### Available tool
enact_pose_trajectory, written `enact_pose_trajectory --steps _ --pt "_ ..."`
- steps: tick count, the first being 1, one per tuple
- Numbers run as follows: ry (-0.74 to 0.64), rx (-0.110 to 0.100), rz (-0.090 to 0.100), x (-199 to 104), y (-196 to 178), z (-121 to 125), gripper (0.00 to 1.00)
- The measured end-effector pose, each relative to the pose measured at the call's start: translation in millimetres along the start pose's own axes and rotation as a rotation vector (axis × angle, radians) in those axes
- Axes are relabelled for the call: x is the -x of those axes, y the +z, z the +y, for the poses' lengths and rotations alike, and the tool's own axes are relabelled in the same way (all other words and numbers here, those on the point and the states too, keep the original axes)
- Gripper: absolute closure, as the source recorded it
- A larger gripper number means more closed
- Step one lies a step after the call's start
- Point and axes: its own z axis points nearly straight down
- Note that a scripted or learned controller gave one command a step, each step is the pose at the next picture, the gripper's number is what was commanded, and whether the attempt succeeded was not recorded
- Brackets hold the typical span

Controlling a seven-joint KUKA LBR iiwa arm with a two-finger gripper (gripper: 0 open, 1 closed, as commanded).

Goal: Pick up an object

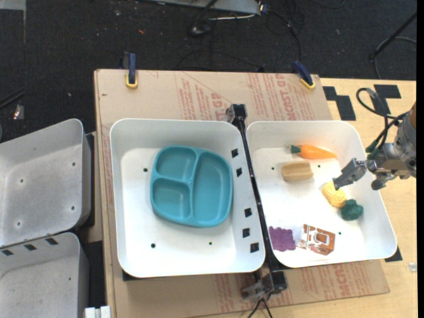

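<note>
The right bin (pixel 377 244) holds an orange carrot (pixel 313 152), a tan bread piece (pixel 296 171), a yellow corn cob (pixel 333 194), a dark green item (pixel 352 210), purple grapes (pixel 283 238) and a small orange-and-white box (pixel 317 238). My gripper (pixel 364 177) hangs over the bin's right side, just above and to the right of the corn. It is open, its two dark fingers spread apart with nothing between them. The left finger's tip lies close to the corn's upper end.
The left bin (pixel 132 244) holds a teal divided plate (pixel 192 185). A black divider (pixel 250 197) runs between the bins. Two white trays (pixel 40 177) lie off the bench at left. Cables (pixel 374 101) trail near the arm at right.
</note>
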Motion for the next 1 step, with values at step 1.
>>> enact_pose_trajectory --steps 1 --pt "-0.003 0.011 -0.002 -0.5 -5.5 1.7 0.00"
